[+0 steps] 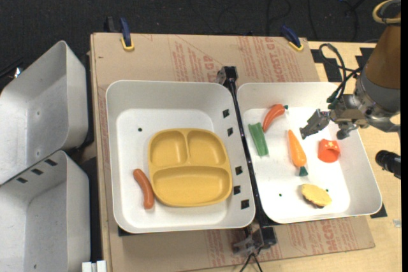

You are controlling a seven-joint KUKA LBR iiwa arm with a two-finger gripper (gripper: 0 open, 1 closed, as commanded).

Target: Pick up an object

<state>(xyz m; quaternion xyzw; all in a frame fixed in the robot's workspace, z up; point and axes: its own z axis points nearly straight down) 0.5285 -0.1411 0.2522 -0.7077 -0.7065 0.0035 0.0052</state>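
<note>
The right bin holds a curved red-orange sausage, a green stick, an orange carrot, a small red piece and a yellow lump. My gripper hangs over the bin's right half, just behind the red piece and right of the carrot. It is open, with its dark fingers spread apart and nothing between them.
The left bin carries a yellow divided plate and a brown-orange sausage by its left edge. A black divider runs between the bins. Two white tubs stand off the bench at left.
</note>
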